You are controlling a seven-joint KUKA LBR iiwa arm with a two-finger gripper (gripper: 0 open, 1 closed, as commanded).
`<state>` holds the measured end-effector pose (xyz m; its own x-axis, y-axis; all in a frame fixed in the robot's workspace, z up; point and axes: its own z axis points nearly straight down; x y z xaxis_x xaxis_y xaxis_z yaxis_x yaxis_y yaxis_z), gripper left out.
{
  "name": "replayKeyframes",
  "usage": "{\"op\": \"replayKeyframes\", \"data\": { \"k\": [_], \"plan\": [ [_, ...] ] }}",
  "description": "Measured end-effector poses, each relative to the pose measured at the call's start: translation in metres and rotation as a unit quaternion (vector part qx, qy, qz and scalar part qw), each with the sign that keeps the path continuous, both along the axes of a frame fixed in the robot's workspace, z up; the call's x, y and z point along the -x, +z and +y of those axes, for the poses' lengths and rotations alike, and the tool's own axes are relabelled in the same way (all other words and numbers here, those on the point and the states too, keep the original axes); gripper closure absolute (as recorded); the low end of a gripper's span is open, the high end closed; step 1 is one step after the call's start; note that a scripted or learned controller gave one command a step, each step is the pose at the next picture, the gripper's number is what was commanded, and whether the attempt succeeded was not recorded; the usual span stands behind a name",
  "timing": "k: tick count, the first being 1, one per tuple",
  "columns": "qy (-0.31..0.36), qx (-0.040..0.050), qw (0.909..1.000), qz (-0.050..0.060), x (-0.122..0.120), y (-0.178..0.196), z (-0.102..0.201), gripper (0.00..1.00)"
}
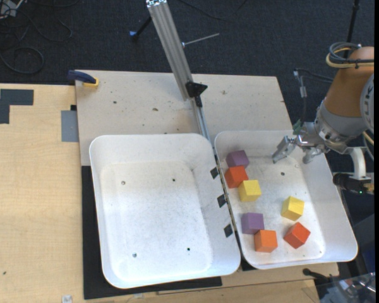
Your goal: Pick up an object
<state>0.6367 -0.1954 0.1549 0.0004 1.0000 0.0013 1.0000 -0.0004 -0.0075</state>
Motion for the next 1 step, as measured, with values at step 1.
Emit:
{"op": "replayKeyframes", "data": {
  "k": [1],
  "plan": [
    [0.001, -0.0005, 1.0000, 0.001, 0.0000, -0.0650, 0.0006, 0.00]
  ]
}}
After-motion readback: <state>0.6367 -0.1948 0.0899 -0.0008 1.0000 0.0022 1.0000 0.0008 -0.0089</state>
